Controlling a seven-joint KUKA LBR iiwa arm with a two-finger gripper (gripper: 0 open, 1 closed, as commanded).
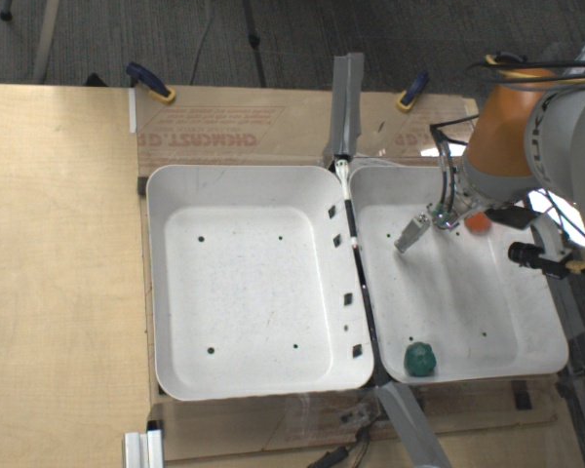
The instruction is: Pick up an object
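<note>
Nearest the camera: a small round green ball [420, 359], lying in the right-hand shallow white plastic bin [507, 344] close to its front wall — well apart from the fingers [421, 228] and on the camera side of them.

Fingers sit low in the back half of the same bin, at the end of the grey arm with its orange band [502, 130]. One grey finger slants out toward the divider between the bins. Whether the pair is spread or closed — cannot tell at this angle and resolution. Nothing can be made out between them.

Small orange-red object [477, 222] lies just beside the fingers on the arm side, partly hidden by the wrist hardware. Contact with it: cannot tell. It does not appear to be gripped.

Left-hand shallow white plastic bin [171, 291], on the far side of the fingers from the arm: only dark holes visible in its floor. Both bins rest on the cardboard-topped wooden table [58, 261].

Progress, judged: approach made, pick not done. No object is seen lifted or held; green ball sits untouched on the bin floor. Remaining: close on a target — the orange-red object is the nearer candidate — then lift it clear of the bin and confirm the hold.
</note>
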